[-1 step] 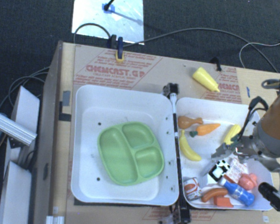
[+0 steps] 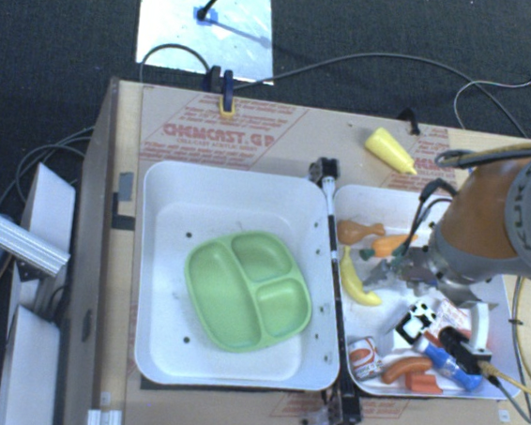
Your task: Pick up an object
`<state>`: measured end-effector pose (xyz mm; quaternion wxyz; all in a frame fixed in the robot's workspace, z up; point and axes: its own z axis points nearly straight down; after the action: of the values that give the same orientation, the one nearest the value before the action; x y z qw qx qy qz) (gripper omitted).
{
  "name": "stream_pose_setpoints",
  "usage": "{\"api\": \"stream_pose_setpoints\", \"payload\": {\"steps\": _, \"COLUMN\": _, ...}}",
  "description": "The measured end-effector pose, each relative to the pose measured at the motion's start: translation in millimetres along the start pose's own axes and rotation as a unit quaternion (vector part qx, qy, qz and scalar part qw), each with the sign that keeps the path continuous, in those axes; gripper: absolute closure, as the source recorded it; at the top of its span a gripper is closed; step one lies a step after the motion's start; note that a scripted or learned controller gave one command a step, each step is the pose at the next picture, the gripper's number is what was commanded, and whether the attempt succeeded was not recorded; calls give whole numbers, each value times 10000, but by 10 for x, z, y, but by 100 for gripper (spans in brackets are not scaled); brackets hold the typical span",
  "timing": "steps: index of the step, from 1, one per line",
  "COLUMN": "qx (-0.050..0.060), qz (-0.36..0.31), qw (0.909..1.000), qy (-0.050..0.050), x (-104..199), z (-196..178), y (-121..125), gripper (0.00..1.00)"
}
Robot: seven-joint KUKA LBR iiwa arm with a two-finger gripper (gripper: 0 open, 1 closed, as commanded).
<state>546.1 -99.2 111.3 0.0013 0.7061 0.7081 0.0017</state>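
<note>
Gripper (image 2: pixel 390 267) low in right bin (image 2: pixel 492 391), close over banana (image 2: pixel 356 284) and orange piece (image 2: pixel 389 244), apparently placed for a pick among toys crowded together there; jaw state cannot be told. Green divided plate (image 2: pixel 248 290) alone in left bin (image 2: pixel 175 216).

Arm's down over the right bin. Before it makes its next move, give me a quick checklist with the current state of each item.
1. Gripper positioned over the right bin: ok.
2. Something seen between its fingers: cannot tell, the wrist covers that spot.
3. Pickable items nearby: ok, banana and orange carrot lie beside the gripper.
4. Banana free of the bin wall: not ok, it rests along the divider edge.
5. Left bin contents undisturbed: ok, green divided plate lies flat.
6. Yellow object on the bench outside both bins: not ok as a target.
</note>
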Motion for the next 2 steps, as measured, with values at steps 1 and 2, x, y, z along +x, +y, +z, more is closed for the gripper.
{"api": "stream_pose_setpoints", "payload": {"steps": 1, "qx": 14, "qz": 12, "qw": 10000, "qy": -6, "x": -362, "z": 267, "y": -344, "gripper": 0}}
{"api": "stream_pose_setpoints", "payload": {"steps": 2, "qx": 19, "qz": 3, "qw": 10000, "qy": 1, "x": -75, "z": 270, "y": -588, "gripper": 0}}
